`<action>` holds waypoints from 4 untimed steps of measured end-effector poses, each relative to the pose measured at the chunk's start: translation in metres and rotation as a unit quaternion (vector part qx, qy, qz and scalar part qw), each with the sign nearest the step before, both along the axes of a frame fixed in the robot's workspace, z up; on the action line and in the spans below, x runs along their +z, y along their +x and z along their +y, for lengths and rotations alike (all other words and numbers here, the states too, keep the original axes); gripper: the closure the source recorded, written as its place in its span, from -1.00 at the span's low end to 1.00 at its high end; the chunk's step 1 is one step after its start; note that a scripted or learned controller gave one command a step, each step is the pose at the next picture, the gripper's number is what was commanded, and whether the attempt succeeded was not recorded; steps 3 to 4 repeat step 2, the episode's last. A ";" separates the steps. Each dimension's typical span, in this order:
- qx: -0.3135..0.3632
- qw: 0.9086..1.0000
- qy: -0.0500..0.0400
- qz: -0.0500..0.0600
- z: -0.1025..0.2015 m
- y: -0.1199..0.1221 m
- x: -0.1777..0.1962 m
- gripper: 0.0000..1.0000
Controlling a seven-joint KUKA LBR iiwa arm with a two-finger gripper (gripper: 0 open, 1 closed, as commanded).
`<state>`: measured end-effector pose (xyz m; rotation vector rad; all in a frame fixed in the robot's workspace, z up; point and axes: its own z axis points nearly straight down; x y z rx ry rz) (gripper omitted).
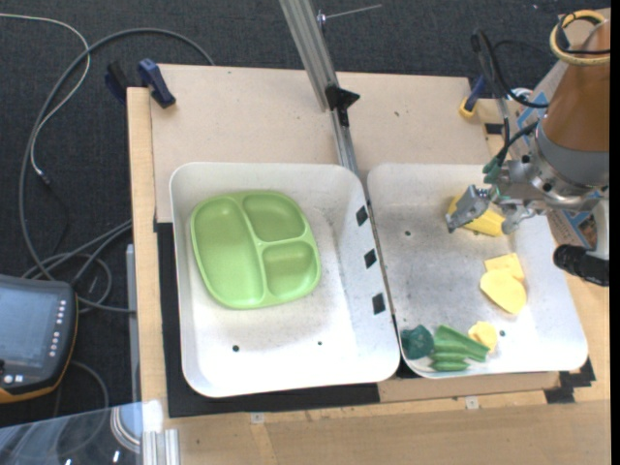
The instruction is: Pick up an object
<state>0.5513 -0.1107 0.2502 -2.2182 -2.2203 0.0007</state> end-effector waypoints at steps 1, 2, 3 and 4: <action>0.004 1.000 0.002 0.003 0.102 0.009 -0.060 -1.00; 0.004 1.000 0.002 0.002 0.173 -0.005 -0.058 -1.00; 0.004 1.000 0.002 0.002 0.173 -0.005 -0.058 -1.00; 0.004 1.000 0.002 0.002 0.173 -0.005 -0.058 -1.00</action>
